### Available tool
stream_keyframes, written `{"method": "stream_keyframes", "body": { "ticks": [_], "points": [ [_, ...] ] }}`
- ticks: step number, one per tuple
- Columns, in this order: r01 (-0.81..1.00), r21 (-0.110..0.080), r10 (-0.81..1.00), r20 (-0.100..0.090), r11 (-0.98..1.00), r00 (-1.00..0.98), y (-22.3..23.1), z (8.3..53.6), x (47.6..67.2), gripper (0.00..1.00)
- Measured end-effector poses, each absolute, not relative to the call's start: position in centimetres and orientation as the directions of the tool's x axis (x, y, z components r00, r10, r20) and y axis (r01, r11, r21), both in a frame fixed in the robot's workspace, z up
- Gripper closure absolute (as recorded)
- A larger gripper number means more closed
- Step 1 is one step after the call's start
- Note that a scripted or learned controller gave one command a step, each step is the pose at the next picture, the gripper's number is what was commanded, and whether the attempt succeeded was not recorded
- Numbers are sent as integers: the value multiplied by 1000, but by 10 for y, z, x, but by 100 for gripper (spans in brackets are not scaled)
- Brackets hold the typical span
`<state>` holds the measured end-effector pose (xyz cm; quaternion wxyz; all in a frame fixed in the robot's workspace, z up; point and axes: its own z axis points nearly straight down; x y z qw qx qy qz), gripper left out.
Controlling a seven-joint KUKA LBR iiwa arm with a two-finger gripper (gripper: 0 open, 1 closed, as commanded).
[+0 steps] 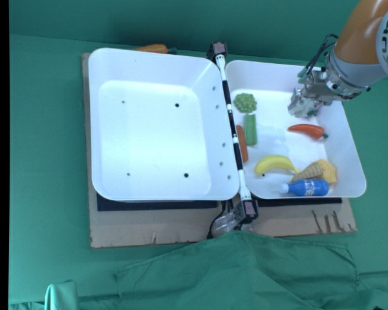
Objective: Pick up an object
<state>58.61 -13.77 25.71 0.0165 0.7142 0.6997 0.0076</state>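
one arm over right bin [349, 148] | gripper [303, 107] above upper part, jaw state cannot tell | nearest object: red pepper [306, 130] just below it | step: approach, nothing grasped | next: descend onto pepper, close

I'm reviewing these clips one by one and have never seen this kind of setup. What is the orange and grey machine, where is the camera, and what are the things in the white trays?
The camera is fixed above the bench, looking down at a slant. The machine is a robot arm reaching in from the right; its gripper hangs over the right bin. I cannot tell whether it holds anything. That bin contains toy foods: a broccoli, a carrot, a red pepper, a banana, an ice cream cone and a blue bottle. The left bin sits beside it, with an orange object behind it.
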Motion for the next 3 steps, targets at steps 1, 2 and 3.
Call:
{"method": "stream_keyframes", "body": {
  "ticks": [1, 2, 3],
  "points": [
    [1000, -3, 1000, -1, -5, 5, -142, 207, 571, 100],
    [1000, 2, 1000, -2, -4, 4, -142, 209, 572, 0],
    [1000, 9, 1000, -5, -8, 8, -143, 222, 573, 100]
  ]
}}
